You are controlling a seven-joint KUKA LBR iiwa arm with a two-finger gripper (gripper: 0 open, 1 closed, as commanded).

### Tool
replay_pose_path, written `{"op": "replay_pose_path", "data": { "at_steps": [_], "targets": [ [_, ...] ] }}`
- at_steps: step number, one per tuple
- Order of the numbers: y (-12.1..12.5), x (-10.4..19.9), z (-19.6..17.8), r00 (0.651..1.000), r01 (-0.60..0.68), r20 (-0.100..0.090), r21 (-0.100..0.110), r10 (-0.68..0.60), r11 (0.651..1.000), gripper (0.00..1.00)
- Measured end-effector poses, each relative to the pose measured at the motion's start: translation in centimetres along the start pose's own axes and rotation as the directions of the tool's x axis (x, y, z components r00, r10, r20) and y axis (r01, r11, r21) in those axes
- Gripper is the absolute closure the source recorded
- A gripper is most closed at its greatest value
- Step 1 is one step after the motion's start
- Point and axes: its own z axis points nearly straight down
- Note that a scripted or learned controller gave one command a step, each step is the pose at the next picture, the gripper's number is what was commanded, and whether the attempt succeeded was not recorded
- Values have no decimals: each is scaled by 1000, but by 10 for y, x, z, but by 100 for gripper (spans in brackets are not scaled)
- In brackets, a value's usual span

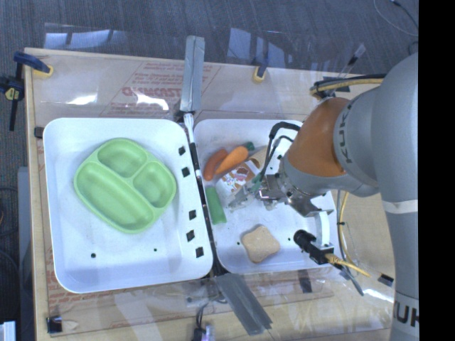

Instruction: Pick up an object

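In the right bin [234,258] lie two orange carrots [226,161], a small printed packet [236,180], a green stick [215,204] along the left wall and a tan bread-like piece [259,244] near the front. My gripper [247,192] hangs low over the middle of this bin, its metal tips just right of the packet and below the carrots. The grey arm with its orange band [320,148] covers the bin's right half.
The left bin [64,261] holds a green divided plate [126,184]. A black-clipped divider [193,204] separates the two bins. Blue clamps [28,64] sit at the bench's far left edge. Cables [341,251] run by the right bin's right wall.
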Motion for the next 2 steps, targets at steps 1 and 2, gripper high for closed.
{"op": "replay_pose_path", "data": {
  "at_steps": [1,2],
  "targets": [
    [71,10,11,989,148,1,0,-148,989,0],
    [114,8,14,983,184,-2,16,-184,983,0]
  ]
}}
